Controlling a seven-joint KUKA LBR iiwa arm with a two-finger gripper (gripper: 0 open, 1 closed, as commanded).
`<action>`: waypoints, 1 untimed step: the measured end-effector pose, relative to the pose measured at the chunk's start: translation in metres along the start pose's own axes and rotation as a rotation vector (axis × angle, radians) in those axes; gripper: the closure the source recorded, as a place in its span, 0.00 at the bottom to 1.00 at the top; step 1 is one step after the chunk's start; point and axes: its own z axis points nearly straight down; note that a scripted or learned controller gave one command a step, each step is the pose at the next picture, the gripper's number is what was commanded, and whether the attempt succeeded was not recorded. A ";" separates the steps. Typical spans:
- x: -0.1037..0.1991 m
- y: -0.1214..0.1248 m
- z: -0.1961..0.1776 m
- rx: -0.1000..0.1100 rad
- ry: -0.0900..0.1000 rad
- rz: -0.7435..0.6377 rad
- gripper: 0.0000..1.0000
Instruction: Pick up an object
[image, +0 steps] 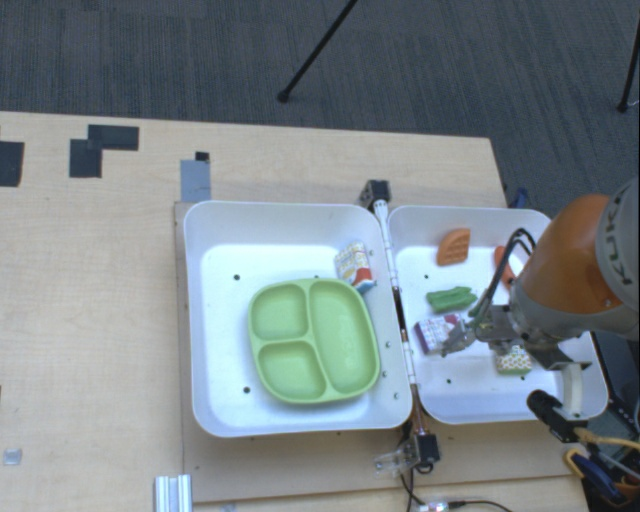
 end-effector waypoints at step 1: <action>0.001 0.001 -0.007 0.002 0.001 -0.002 1.00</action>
